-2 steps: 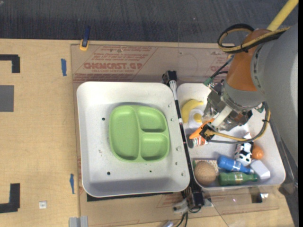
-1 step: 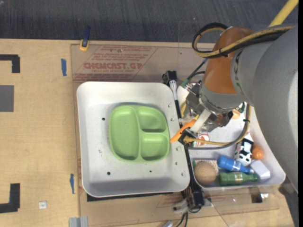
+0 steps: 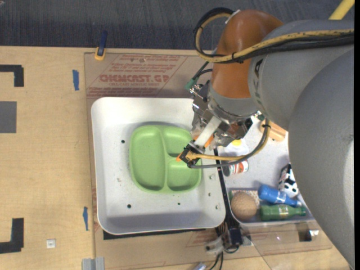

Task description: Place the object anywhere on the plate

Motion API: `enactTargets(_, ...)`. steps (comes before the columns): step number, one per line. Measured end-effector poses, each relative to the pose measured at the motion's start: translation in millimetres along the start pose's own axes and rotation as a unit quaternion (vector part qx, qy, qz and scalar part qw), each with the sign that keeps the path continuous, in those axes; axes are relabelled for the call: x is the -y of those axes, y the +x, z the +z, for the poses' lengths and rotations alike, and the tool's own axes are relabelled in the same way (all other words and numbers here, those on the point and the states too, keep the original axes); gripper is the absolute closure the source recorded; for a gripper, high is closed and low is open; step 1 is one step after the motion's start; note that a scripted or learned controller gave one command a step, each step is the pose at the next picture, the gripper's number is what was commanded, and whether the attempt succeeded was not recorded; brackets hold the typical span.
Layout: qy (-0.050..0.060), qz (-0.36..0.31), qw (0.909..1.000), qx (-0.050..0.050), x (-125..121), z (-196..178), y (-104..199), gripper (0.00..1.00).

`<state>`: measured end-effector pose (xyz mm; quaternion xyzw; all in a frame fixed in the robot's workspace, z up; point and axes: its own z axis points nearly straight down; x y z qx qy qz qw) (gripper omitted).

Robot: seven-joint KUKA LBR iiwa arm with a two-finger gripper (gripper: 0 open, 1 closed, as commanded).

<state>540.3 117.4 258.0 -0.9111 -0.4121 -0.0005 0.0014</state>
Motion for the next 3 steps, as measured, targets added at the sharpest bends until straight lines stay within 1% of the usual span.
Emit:
enactTargets(1, 0.001, 0.034, 0.9994, 0.001, 50, -6, 79, 1.00)
enactTargets(2, -0.001, 0.032, 0.9995, 0.002, 48, -16, 78, 1.00)
enactTargets(3, 0.000, 0.032, 0.9995, 0.003, 49, -16, 78, 0.00)
